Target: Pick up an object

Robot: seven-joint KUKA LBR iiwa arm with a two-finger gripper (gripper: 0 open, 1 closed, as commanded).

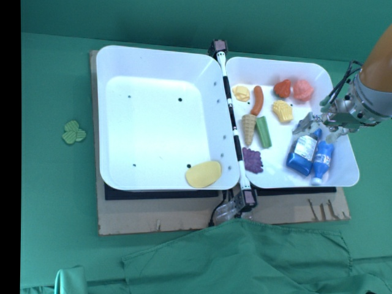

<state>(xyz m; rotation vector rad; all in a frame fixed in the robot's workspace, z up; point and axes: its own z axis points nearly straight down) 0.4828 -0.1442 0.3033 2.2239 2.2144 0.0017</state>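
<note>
From above, the green tabletop (55, 90) carries two white bins side by side on a piece of brown cardboard (122, 225).

The left bin (122, 60) has a flat yellow toy (203, 174) in its near right corner.

The right bin (343, 173) holds many small toys. Along the far side sit a little yellow piece (241, 93), an orange sausage shape (257, 100), a red toy (282, 89) and a pink toy (302, 90). A yellow ridged piece (282, 111) lies near the middle. Closer in are an ice-cream cone (248, 128), with a green stick (263, 132) just beside it, and a purple bunch of grapes (252, 160).

Two blue bottles lie side by side at the right of this bin. The bigger blue bottle (303, 152) touches the smaller blue bottle (322, 159).

The arm comes in from the right. Its gripper (318, 124) hangs just over the tops of the two bottles. I cannot tell if it is open or closed.

A small green leafy toy (73, 132) lies alone on the tabletop, well apart to the left. A green cloth (245, 259) is bunched at the near edge.
</note>
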